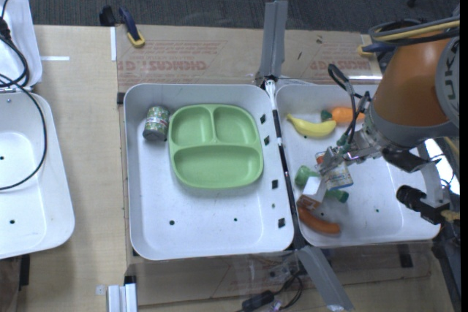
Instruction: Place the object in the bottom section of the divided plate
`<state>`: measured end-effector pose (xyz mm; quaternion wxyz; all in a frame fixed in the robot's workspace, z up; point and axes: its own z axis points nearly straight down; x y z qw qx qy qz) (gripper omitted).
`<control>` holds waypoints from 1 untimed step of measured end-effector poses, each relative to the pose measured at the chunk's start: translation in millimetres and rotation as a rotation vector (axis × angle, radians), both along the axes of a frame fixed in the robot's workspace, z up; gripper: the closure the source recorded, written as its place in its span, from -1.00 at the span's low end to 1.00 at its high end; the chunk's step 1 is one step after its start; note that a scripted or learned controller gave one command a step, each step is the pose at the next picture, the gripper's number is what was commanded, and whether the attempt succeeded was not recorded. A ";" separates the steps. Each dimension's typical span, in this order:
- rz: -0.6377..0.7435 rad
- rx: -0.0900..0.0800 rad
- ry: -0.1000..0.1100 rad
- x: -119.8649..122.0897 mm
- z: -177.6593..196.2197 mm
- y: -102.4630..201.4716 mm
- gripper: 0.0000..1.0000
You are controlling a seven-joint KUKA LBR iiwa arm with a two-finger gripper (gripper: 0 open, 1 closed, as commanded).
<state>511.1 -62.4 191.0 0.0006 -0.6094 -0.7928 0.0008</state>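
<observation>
A green divided plate (216, 145) lies in the left bin (146, 208); its two small sections face the back and its one wide section faces the front. My gripper (335, 166) hangs low over the right bin (387, 219), above a cluster of small items: a green piece (303, 174), a white block (312, 186) and a teal piece (338, 194). An orange-red sausage-shaped toy (319, 222) lies at the bin's front left. A yellow banana (312, 126) and an orange toy (341, 114) lie at the back of that bin.
A small patterned can (156, 123) stands in the left bin, just left of the plate. A grey divider post (274, 40) rises between the two bins at the back. The arm's orange band (417, 84) looms over the right bin's far right side.
</observation>
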 end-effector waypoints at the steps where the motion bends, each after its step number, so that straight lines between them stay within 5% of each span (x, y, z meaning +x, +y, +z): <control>1: 0.164 0.000 -0.001 7.0 21.3 6.4 1.00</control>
